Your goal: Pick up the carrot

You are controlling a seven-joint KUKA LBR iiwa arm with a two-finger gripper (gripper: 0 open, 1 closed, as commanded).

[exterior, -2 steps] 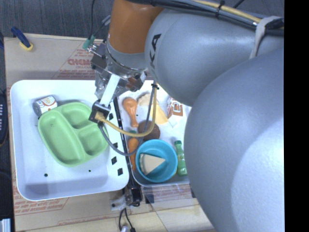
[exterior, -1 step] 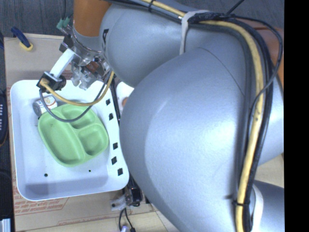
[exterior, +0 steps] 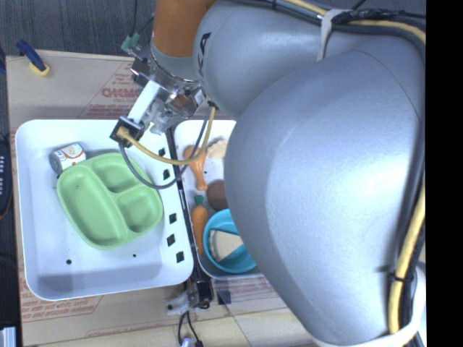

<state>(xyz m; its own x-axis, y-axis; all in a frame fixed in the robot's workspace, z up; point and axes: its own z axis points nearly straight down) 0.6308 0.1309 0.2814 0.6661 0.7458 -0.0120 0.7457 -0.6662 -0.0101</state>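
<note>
The carrot [exterior: 199, 225] lies in the right bin [exterior: 189, 130] along its left wall, orange with a green top pointing to the back. It sits just left of a blue bowl [exterior: 226, 250]. My gripper [exterior: 176, 104] hangs over the wall between the two bins, toward the back, clearly behind the carrot and apart from it. The grey arm hides most of the right bin.
The left bin [exterior: 36, 194] holds a green divided plate [exterior: 108, 199] and a small can [exterior: 66, 155] at its back left. In the right bin a brown round thing [exterior: 215, 192], a small orange piece [exterior: 189, 152] and a pale item [exterior: 217, 147] lie behind the carrot.
</note>
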